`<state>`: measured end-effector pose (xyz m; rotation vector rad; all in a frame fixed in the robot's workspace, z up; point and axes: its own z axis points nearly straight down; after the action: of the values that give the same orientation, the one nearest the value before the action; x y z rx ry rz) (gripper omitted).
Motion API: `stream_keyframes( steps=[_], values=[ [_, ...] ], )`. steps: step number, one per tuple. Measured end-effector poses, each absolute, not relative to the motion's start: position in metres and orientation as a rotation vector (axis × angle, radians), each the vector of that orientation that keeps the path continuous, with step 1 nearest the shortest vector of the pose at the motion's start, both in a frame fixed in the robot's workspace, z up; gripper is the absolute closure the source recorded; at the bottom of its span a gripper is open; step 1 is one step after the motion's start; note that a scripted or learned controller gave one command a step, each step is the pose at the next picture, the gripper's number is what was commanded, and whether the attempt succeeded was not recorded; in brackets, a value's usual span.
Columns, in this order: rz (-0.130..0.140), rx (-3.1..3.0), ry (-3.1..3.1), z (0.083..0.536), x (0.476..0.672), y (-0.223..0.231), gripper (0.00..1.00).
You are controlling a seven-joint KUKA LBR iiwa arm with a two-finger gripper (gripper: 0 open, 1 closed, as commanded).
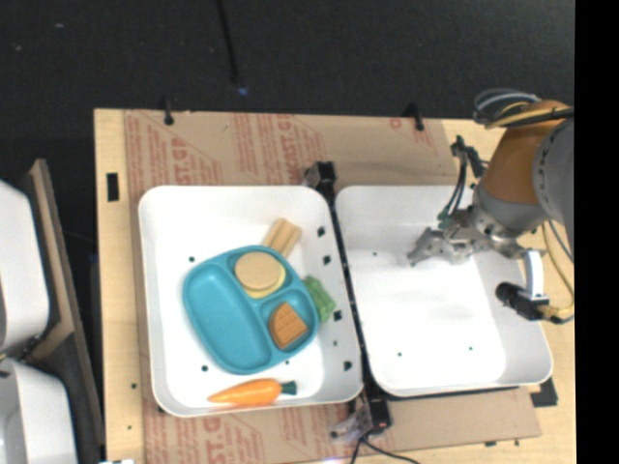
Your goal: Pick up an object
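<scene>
Camera view, with the left bin (pixel 160 259) as the landmark: inside it, a blue divided tray (pixel 218 322) lies roughly in the middle. A round tan disc (pixel 260 272) rests in the tray's upper compartment, and a brown waffle-like piece (pixel 287 325) sits in its lower right compartment. A pale wooden block (pixel 282 235) lies just above the tray, touching its upper rim, and a small green piece (pixel 320 300) pokes out at the tray's right edge. An orange carrot (pixel 250 391) with a green tip lies below the tray, close to the left bin's front wall, apart from the tray

To the right of the left bin, touching it along a shared edge, stands the right bin (pixel 522 361). The gripper (pixel 418 254) hangs over the upper part of that right bin, pointing toward the left bin, with the grey arm and its orange band (pixel 517 167) behind it at the far right. Its fingers look spread slightly apart, with nothing between them

All the objects lie in the left bin, well away from the gripper
</scene>
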<state>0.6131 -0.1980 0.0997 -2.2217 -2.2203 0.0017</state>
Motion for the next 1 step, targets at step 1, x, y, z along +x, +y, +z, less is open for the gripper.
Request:
stream_keyframes(
  steps=[1],
  values=[
    [-0.002,-2.225,-2.222,0.1119,0.6141,-0.1987,1.00]
  ],
)
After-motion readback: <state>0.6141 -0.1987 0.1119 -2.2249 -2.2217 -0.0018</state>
